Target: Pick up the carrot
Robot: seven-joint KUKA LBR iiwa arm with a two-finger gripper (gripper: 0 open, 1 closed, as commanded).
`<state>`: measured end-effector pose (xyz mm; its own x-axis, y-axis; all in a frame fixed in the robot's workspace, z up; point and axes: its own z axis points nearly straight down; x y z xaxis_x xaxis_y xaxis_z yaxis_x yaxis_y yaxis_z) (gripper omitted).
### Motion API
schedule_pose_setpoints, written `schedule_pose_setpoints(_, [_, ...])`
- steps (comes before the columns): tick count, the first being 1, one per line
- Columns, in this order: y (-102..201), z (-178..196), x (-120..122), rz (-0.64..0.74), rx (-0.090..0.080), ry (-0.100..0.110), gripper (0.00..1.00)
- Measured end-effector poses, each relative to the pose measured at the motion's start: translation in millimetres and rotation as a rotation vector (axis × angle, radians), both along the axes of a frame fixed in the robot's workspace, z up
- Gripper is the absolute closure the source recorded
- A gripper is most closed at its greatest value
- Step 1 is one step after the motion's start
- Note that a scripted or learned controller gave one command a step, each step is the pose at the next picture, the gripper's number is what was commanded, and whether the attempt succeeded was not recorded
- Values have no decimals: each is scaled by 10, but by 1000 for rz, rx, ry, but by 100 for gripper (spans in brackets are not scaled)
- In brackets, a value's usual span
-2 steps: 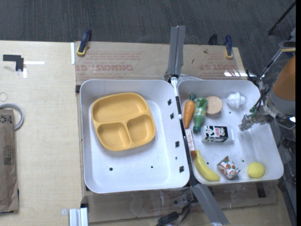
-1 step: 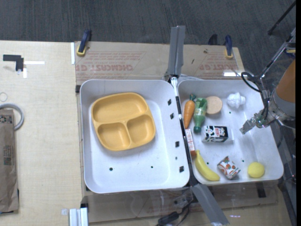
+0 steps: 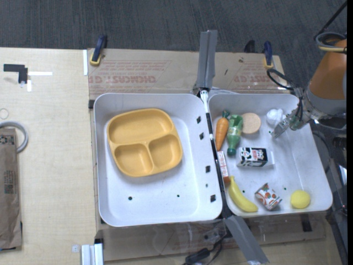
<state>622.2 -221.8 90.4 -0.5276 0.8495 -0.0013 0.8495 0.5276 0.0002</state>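
Camera view. Two white bins sit side by side on a bench. The left bin (image 3: 110, 203) holds a yellow divided plate (image 3: 144, 142) with three compartments, set toward its far-left part; the plate's compartments carry nothing.

The right bin (image 3: 317, 170) holds several items. Along its left wall, far end: the carrot (image 3: 221, 132), with a green bottle (image 3: 234, 132) just beside it on the right, touching or nearly so. A round tan disc (image 3: 251, 123) lies right of the bottle's top. A crumpled white object (image 3: 274, 116) sits near the far-right area. A small black-and-white carton (image 3: 253, 157) lies mid-bin. A thin red-and-white stick packet (image 3: 223, 167) runs along the left wall, nearer than the carrot. Near end: a banana (image 3: 240, 196), a red-and-white pouch (image 3: 268, 197), a lemon (image 3: 300, 199).

Carrot: orange, tapered, lying lengthwise with green top at the far end and narrow tip pointing near. It lies free in the bin.

The gripper (image 3: 281, 128) hangs over the right bin's far-right part, beside the white object, well apart from the carrot. Its fingers hold nothing; whether spread or closed cannot be told.
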Motion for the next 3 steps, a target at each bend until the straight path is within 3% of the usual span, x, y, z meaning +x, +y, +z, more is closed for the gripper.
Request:
schedule_pose_setpoints(1, [-53, -31, 212, 434, 4, 22, 100])
schedule_pose_setpoints(2, [-2, 304, -162, 600, 1, 0, 100])
schedule_pose_setpoints(3, [0, 58, -9, 324, 0, -1, 100])
